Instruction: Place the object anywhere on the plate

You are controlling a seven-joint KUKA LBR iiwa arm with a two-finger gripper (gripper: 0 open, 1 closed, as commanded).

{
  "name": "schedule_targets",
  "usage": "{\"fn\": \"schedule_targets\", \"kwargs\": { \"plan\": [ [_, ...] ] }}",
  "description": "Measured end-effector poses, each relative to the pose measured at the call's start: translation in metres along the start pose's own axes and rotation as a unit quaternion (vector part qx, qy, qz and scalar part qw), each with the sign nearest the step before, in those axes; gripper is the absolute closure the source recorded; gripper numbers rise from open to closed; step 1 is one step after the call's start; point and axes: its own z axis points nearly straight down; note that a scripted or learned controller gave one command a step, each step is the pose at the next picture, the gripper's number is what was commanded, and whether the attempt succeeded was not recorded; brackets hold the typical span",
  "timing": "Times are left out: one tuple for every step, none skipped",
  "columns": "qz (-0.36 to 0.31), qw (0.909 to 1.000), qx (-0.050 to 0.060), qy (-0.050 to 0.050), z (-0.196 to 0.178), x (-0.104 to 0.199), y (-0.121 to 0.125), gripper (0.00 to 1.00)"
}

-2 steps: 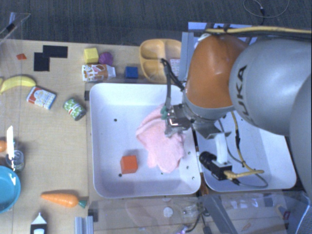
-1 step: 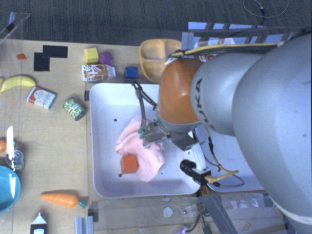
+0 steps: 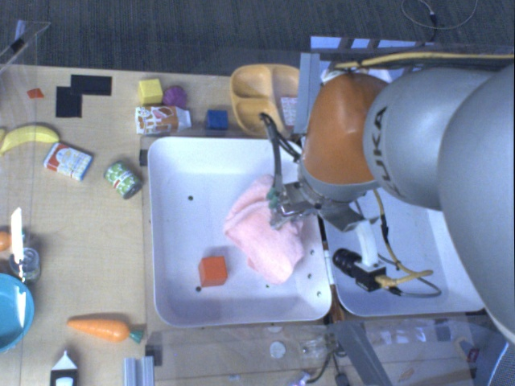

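A crumpled pink cloth [image 3: 261, 232] lies in the right half of the left white bin [image 3: 173, 296]. An orange-red cube [image 3: 213, 271] rests on the bin floor to the cloth's lower left. My gripper [image 3: 283, 203] is down at the cloth's upper right edge, and the arm's large grey and orange body hides much of it. A yellow divided plate [image 3: 253, 95] stands on the bench just behind the left bin, partly covered by the arm.
The right bin [image 3: 418, 300] lies under the arm. On the bench to the left are a banana [image 3: 28, 137], a small carton [image 3: 67, 161], a green can [image 3: 123, 178], a carrot [image 3: 100, 328], a blue dish [image 3: 12, 312], and small blocks [image 3: 150, 91] behind the bin.
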Motion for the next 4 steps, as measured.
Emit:
{"fn": "schedule_targets", "kwargs": {
  "plan": [
    [0.092,0.9958,0.001,0.0,-0.004,0.022,0.02,1.0],
    [0.105,0.9944,-0.005,0.0,0.092,0.054,0.037,1.0],
    [0.117,0.9932,0.0,0.0,0.007,-0.033,-0.022,1.0],
    [0.155,0.988,0.001,0.0,0.008,-0.071,-0.06,1.0]
  ]
}}
